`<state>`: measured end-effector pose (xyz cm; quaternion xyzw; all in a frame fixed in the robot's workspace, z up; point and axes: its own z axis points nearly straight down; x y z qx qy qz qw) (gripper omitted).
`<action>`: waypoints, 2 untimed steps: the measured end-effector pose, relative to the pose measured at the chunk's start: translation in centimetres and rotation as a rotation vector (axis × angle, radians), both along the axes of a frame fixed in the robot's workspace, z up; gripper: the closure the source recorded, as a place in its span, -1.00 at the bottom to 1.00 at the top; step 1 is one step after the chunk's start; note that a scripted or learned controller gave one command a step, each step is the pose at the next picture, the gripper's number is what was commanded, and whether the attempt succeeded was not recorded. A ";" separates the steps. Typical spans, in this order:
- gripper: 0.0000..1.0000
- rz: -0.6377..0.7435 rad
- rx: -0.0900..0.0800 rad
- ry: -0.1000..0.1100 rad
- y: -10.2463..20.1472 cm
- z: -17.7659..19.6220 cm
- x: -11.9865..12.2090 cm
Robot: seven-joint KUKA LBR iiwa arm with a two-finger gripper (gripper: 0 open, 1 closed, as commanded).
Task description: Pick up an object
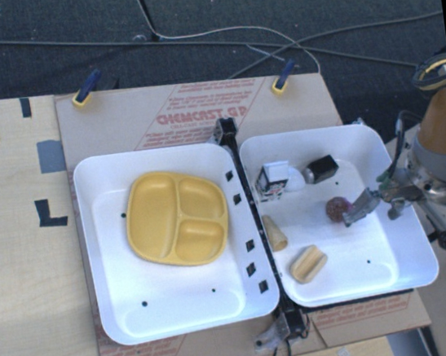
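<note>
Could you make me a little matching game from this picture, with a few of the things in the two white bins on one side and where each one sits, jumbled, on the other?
Things:
1. yellow divided plate
2. tan bread-like piece
3. dark reddish ball
4. black and silver object

Places:
A. right bin, towards the far wall
B. left bin
C. right bin, towards the near wall
D. right bin, just beside the gripper

Pairs: 1-B, 2-C, 3-D, 4-A
</note>
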<state>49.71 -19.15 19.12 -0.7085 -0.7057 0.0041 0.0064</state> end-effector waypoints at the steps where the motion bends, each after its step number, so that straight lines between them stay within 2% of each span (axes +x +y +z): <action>1: -1.00 0.004 -0.003 -0.013 0.0 0.7 0.3; 2: -1.00 0.005 -0.001 -0.008 1.0 -5.2 0.0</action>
